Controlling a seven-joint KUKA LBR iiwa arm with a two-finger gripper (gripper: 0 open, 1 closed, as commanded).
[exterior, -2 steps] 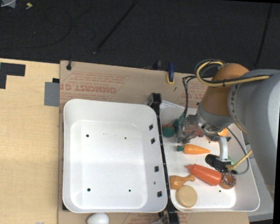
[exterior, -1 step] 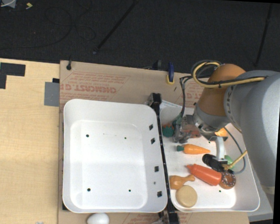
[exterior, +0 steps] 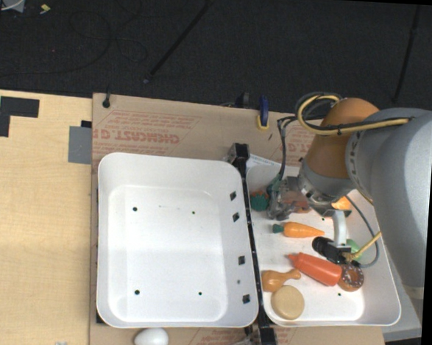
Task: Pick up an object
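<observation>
From the fixed camera above: down into the right bin (exterior: 376, 305) with the claw (exterior: 280, 203), set low at the far left corner, near the wall shared with the left bin (exterior: 167, 238). Cannot tell whether set wide or narrow, too dark and cluttered there to read, and nothing seen gripped. Probably aimed so because of the teal piece (exterior: 260, 202) just beside it on the left, touching or nearly so, tucked toward that wall. Just below, apart from the claw, a small orange carrot (exterior: 300, 230) on its side, green end to the left. Nearer the camera, a bigger red-orange vegetable (exterior: 318, 269), a tan gourd-shaped toy (exterior: 275, 280) and a pale round disc (exterior: 289, 302), bunched close, likely just as dropped. To the right of these, a small brown round thing (exterior: 352, 279). Outside both bins, on the bench (exterior: 35, 229), a white egg (exterior: 151, 340) at the front edge. Judged as an approach, with no pick made yet. Tight going so close to a wall, with a real risk of a nudge instead of a hold.
</observation>
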